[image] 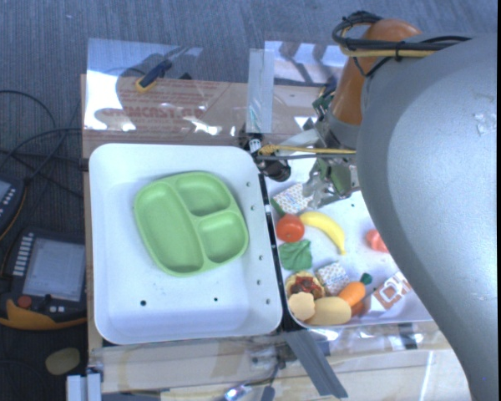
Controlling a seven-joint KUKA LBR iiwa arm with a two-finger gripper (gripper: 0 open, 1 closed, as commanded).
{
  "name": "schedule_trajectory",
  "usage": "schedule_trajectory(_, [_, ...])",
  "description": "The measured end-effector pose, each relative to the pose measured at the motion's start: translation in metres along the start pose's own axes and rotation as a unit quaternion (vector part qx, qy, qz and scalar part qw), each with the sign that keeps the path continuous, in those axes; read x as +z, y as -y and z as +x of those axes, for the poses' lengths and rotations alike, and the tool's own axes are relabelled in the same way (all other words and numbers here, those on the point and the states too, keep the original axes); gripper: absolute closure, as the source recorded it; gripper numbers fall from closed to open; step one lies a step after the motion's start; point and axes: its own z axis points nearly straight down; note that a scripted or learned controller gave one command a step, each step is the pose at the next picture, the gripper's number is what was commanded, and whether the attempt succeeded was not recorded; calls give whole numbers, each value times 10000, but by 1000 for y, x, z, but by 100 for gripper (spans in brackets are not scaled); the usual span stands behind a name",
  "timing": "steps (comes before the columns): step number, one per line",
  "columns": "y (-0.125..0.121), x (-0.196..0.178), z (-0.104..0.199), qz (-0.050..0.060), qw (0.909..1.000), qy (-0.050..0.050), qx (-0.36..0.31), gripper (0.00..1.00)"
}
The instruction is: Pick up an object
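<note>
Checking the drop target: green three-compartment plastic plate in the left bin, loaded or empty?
Empty. All three compartments of the green three-compartment plastic plate show bare green; it lies flat in the left white bin.

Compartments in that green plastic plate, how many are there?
3. The green plastic divided plate in the left white bin has one long compartment on its left side and two smaller ones on its right, one above the other.

Arm [438, 182]: broad, smooth grey casing, rounded, faint speckle marks on the upper surface. Above the fingers, an orange band [359, 73], glossy and tapered. Black cables [384, 50] loop over the band's top. Gripper [326, 182] body dark, with metallic parts; details blurred.
</note>
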Motion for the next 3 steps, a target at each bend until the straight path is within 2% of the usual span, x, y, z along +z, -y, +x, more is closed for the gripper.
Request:
schedule_trajectory(1, [-7,32,-14,-14,9998,6,176,100])
schedule_trajectory(2, [-17,-7,-67,-10,9998,5,208,100])
schedule_trajectory(3, [-17,-7,-67,-12,9998,5,206,0])
